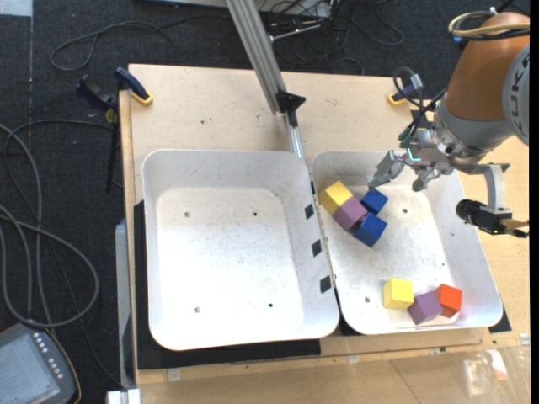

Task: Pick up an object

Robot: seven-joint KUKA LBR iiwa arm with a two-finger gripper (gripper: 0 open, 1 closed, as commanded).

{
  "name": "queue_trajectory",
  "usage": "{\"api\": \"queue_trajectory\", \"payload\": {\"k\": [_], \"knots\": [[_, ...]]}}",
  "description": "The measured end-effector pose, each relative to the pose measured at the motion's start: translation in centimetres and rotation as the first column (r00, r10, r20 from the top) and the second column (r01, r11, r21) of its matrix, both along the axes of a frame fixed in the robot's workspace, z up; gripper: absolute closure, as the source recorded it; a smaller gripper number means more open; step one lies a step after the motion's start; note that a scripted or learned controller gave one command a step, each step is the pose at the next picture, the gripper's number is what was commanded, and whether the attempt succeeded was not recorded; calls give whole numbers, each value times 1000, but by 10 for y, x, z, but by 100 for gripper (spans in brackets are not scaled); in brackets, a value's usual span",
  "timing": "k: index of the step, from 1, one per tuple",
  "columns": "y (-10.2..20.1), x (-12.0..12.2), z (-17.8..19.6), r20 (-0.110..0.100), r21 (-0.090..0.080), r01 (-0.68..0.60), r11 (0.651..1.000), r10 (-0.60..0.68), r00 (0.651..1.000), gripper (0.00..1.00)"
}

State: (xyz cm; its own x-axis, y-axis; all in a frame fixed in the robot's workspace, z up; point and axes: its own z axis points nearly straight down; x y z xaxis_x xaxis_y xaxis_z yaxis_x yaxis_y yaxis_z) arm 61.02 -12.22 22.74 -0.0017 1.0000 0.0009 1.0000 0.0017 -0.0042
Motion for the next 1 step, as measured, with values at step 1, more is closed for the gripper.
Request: {"api": "queue_trajectory", "payload": {"k": [1], "knots": [[0, 1, 2, 4, -1, 1, 1000, -1, 1000, 0]]}}
